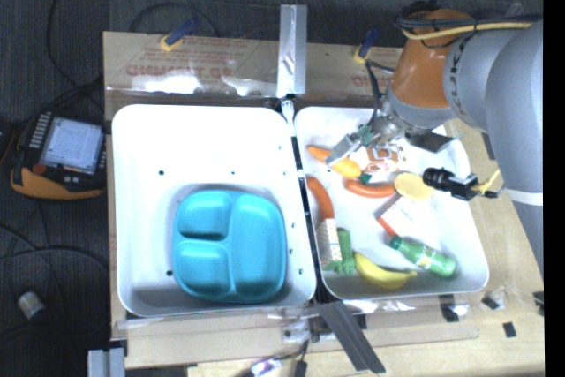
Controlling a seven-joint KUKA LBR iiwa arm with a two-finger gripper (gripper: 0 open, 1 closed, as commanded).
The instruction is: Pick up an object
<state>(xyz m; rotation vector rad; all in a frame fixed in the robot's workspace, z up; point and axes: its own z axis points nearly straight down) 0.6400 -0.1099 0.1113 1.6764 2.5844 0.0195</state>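
Note:
My gripper [351, 146] hangs low over the far left part of the right bin [472, 216], reaching in from the orange wrist band above it. Its tip is close to a yellow-orange toy piece [346, 166] and a small orange piece [316, 153]; whether it touches either is unclear. Just right of the tip lies a white and orange packet [382, 156]. Nearer the camera are a red sausage [369, 187], a yellow round piece [410, 185], an orange-red carrot shape [322, 197], a green bottle [425, 254] and a banana [381, 271].
The left bin [141, 146] holds a teal divided plate [229, 245] in its near half. A white card [399, 213] and a green and pale ribbed toy [335, 245] also lie in the right bin. A metal divider [292, 49] stands behind the bins.

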